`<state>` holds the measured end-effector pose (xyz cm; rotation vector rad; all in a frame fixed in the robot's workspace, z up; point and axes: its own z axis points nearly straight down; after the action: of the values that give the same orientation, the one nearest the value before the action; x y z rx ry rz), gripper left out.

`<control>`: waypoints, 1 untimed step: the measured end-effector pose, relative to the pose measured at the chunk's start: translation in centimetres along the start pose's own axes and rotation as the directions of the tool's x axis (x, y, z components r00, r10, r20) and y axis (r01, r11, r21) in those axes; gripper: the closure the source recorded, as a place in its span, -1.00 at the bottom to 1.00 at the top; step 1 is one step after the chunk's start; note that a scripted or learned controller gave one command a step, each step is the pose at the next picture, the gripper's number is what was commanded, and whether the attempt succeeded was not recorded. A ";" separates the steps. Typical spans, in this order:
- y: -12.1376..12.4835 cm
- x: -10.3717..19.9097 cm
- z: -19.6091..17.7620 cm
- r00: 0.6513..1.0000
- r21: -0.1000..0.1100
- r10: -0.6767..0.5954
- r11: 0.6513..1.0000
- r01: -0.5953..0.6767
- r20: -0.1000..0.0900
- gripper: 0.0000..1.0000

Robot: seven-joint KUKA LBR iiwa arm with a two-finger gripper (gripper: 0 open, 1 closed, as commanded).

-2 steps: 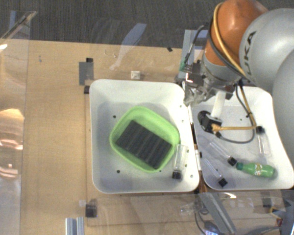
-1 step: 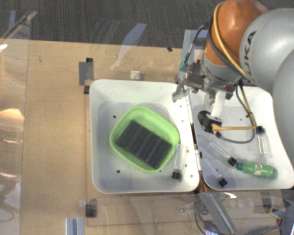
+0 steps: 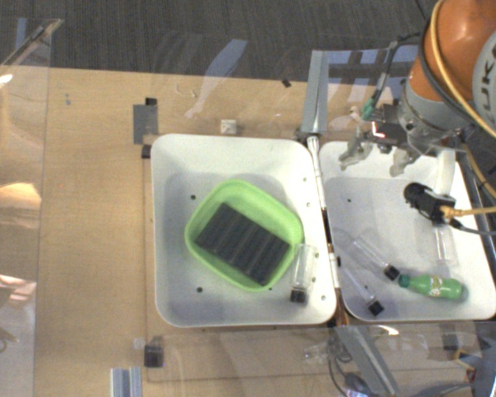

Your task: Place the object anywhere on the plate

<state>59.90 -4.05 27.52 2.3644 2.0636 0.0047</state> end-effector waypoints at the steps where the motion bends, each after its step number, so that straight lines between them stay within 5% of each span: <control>1: 3.7 -2.4 -15.1 0.997 -0.002 -0.076 0.997 0.076 0.000 -1.00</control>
<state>63.14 -6.94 42.65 2.2834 2.1506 0.0059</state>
